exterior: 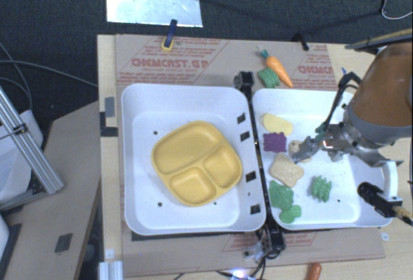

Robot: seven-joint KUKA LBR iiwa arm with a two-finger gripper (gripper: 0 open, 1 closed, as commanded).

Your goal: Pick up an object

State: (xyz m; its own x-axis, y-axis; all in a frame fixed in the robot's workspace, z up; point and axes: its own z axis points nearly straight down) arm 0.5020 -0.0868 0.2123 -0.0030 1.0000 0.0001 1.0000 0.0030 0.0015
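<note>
My gripper hangs low over the right bin, near its middle, coming in from the right. Just at its tip lies a small cream piece, partly covered by it. Around it lie a yellow piece, a purple piece, a tan flat piece, and green pieces at the front and to the right. I see nothing lifted off the bin floor.
The left bin holds a yellow divided plate. A toy carrot and a green piece lie on the board behind the right bin. The arm's body covers the right bin's right side.
</note>
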